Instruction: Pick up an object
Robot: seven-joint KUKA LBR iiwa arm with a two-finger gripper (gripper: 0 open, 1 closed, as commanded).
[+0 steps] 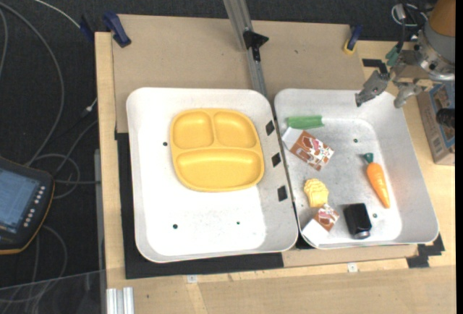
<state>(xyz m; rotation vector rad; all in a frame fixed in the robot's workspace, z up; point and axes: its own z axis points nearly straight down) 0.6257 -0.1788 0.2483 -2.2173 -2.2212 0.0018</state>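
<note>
- Grey gripper (385, 90) hangs over the right bin's (412, 160) far edge, jaws apart, holding nothing.
- Carrot (377, 181), green stick (304, 121), black block (357, 220) and two red-brown printed packets (312, 149) lie there; print unreadable.
- Yellow divided plate (215, 149) sits in the left bin (145, 160).

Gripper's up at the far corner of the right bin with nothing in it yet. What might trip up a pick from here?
The gripper hangs open above the right bin, far from the items.
1. The yellow piece and small packet nearly touch; grabbing one may nudge the other.
2. The black block lies near the bin's front rim, which may crowd a finger.
3. The carrot tapers and could slip.
</note>
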